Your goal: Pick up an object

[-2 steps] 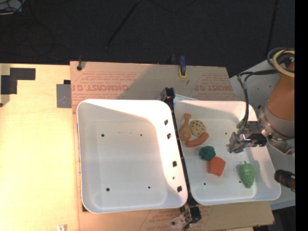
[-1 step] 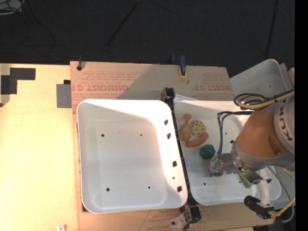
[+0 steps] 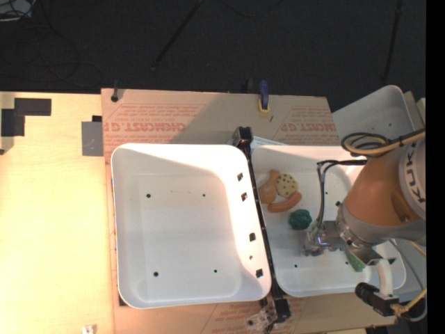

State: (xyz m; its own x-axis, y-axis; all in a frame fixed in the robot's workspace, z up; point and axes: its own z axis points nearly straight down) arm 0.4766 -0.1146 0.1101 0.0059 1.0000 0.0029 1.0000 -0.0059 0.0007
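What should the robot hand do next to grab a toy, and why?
Probably slide a little up and left over the green ball, then go down. The gripper sits low in the right bin, just beside that ball, with nothing seen between its fingers. The ball is the closest toy; the cookie and orange sausage lie farther off.

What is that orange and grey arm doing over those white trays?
The arm reaches into the right bin, its gripper low over the floor just beside a green ball. A cookie, a hot dog and a small orange piece lie further back in the same bin. It is meant to pick something up, but nothing looks lifted yet. The left bin sits alongside.
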